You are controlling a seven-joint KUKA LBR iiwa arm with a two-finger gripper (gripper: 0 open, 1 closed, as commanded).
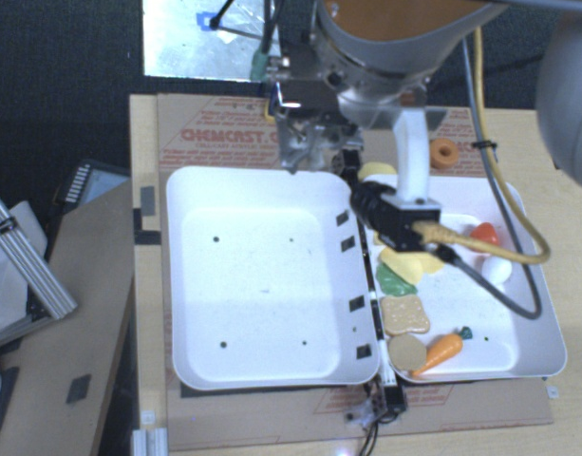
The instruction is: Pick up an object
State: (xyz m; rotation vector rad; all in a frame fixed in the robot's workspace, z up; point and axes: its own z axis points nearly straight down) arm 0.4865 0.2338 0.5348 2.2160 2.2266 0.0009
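My gripper [314,150] hangs over the back rim where the two bins meet, above the far right corner of the left bin [191,255]. Nothing is visibly held. The right bin [537,335] holds toy food: a toast slice [404,315], a round biscuit [406,352], a carrot [442,349], a green piece [394,279], a yellow piece [416,261], a red-orange piece [486,235] and a white piece [497,270]. Another yellow piece [376,172] lies at the bin's back, partly hidden by the arm.
A small orange ring [444,153] lies on the cardboard behind the right bin. A black block with a white bracket [395,212] and yellow and black cables [504,245] hang over the right bin. Black clips [357,302] line the divide between the bins.
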